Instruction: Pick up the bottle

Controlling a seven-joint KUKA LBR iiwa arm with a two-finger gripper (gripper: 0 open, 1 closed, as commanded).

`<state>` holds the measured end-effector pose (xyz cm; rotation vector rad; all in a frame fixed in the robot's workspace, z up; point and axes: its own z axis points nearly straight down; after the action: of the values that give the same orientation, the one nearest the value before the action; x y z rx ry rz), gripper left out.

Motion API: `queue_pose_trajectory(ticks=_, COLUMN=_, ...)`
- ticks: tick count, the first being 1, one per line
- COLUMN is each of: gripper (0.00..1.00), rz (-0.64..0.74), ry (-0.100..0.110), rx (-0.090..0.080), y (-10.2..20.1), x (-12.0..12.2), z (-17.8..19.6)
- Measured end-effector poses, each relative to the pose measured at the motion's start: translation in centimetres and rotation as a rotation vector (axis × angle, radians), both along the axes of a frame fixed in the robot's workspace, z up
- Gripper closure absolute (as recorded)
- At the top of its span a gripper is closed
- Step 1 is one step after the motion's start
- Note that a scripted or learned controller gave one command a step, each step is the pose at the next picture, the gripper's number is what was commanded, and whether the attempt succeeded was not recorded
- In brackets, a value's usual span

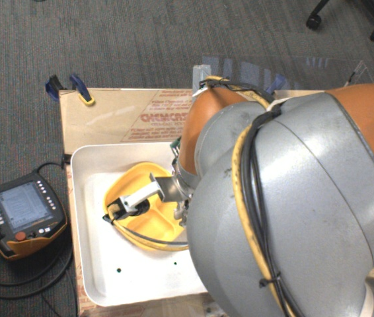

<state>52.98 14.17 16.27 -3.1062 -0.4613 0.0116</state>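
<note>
Where the bottle lies cannot be told, nor how far the gripper [179, 210] is open or whether it holds anything, low over a yellow dish [141, 228] in the left-hand bin [81, 243], under the bulky grey arm [293, 197].

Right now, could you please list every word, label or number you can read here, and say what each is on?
Red print on the cardboard sheet: too blurred to read.
Screen and buttons of the teach pendant: too small to read.
No legible text.

Dish [152, 224], apparently, in left bin [127, 277].
</note>
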Motion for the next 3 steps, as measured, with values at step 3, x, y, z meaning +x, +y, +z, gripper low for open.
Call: queue_pose_trajectory(ticks=3, gripper=1.00, rz=0.195, ry=-0.003, rx=0.000, y=-3.7, x=9.4, z=10.4)
